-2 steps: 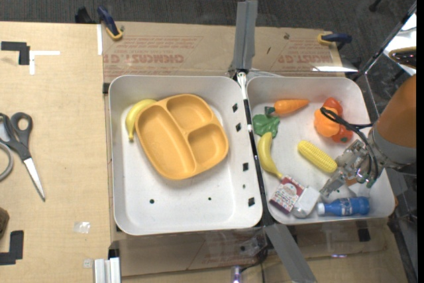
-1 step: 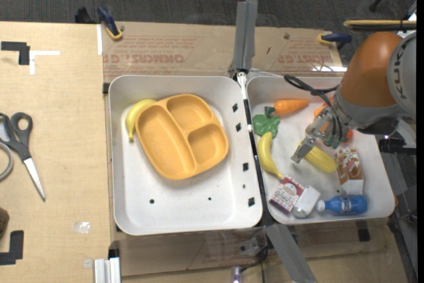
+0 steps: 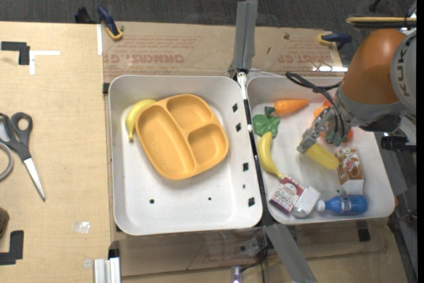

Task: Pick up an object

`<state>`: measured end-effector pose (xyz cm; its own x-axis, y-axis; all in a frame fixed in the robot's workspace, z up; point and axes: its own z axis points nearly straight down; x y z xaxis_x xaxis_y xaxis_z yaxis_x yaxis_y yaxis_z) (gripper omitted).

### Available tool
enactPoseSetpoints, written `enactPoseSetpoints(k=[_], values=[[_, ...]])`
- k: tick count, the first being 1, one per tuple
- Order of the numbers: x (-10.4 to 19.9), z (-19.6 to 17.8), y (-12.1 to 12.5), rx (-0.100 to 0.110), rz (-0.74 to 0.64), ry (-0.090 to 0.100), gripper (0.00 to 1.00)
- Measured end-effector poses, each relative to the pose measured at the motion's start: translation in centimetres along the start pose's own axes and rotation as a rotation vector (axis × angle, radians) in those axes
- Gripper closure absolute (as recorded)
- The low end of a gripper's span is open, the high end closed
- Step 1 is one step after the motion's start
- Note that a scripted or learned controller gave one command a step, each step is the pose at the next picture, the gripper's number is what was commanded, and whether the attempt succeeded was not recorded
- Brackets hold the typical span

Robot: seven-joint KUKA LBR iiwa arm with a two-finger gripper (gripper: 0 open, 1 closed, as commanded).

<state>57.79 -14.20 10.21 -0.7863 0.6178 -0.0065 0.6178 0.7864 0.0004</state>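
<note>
Lying on the bench, far left: grey-handled scissors (image 3: 23, 146) on the bare wood, well apart from both bins.
Left bin (image 3: 179, 212): a shallow white tray holding an orange divided plate (image 3: 182, 136) with three compartments, set toward the upper middle.
Behind the plate: a yellow banana (image 3: 134, 114) curls along the plate's upper-left rim, touching it and partly hidden by it.
Between the bins: a grey strap (image 3: 245, 33) runs up from the seam where the two bins meet.
Right bin (image 3: 374, 209): a shallow white tray crowded with small items.
Right bin, left side: a green toy (image 3: 265, 124) near the top, and a second yellow banana (image 3: 267, 154) just below it, running down toward the bin's middle.
Right bin, top: an orange carrot (image 3: 290, 106) lying roughly level.
Right bin, bottom: a pink-and-white packet (image 3: 286, 197), and a blue bottle (image 3: 344, 205) on its side just to the right.
Right bin, centre: a yellow block (image 3: 322, 157), tilted, with a red-and-white carton (image 3: 349, 168) just beside it.
Gripper (image 3: 317, 136): low in the right bin, its tips right over the upper end of the yellow block; whether they are apart or together, I cannot tell.
Arm (image 3: 377, 76): grey, with its orange band, reaching in from the right above the bin's top corner.
</note>
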Motion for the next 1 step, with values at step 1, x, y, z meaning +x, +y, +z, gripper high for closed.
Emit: enactPoseSetpoints(k=[1], values=[[1.13,-15.43,4.31,0.001,0.127,0.004,1.0]])
